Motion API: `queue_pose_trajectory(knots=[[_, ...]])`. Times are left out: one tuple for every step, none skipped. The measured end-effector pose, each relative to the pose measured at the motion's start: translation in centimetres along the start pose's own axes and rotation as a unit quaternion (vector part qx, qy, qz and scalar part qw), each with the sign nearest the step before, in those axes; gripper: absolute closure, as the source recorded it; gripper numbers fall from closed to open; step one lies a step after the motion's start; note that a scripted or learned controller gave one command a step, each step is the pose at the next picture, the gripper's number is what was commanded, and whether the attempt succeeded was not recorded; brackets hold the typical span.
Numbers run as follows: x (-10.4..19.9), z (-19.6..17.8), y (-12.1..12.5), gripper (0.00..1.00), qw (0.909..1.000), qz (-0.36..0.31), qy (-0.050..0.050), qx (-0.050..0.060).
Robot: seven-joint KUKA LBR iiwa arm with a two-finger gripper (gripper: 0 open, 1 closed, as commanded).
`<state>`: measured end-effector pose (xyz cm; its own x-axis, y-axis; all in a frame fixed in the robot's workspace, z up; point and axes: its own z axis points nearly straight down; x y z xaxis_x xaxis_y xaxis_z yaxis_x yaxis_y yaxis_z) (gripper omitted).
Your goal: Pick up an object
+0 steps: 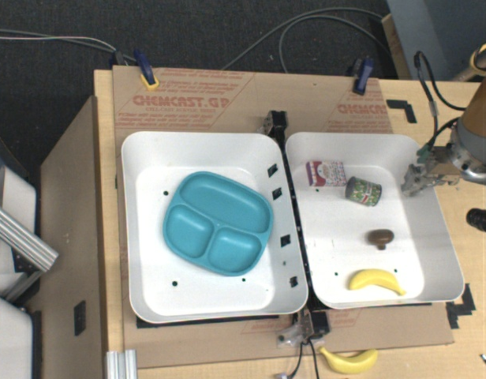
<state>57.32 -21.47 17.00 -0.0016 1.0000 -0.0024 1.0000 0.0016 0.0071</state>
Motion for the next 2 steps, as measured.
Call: queue_pose_trajectory(knots=[[0.0, -5.5, 0.2, 1.0, 1.0, 0.0, 0.0, 0.0], [-0.1, -10.6, 0.4, 1.0, 1.0, 0.0, 0.0, 0.0]])
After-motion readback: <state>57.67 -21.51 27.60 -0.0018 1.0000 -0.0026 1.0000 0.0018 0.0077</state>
